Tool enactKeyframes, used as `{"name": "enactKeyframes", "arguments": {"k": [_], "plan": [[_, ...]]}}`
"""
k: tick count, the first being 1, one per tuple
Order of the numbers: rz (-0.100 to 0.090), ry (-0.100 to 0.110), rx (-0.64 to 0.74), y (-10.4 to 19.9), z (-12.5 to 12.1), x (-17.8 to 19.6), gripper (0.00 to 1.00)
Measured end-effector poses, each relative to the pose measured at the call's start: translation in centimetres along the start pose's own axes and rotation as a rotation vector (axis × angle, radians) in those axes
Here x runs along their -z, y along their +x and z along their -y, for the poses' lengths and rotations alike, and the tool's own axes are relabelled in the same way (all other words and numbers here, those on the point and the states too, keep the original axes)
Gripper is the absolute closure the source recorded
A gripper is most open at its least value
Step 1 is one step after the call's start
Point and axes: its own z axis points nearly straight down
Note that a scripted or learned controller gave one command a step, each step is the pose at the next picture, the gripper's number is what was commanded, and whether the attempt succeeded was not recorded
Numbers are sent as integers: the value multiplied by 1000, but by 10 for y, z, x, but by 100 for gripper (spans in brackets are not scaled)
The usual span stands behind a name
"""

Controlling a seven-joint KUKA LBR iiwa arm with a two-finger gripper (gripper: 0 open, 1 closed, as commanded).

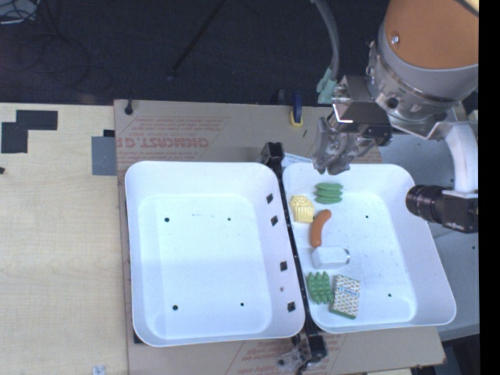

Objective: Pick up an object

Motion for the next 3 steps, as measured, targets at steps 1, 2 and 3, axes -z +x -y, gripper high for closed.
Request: {"name": "enactKeyframes", "arguments": {"k": [1, 2, 3], "plan": [[1, 2, 1, 0, 0, 10, 100], [2, 6, 5, 1, 0, 20, 100], [1, 1, -1, 34, 0, 0, 100]]}}
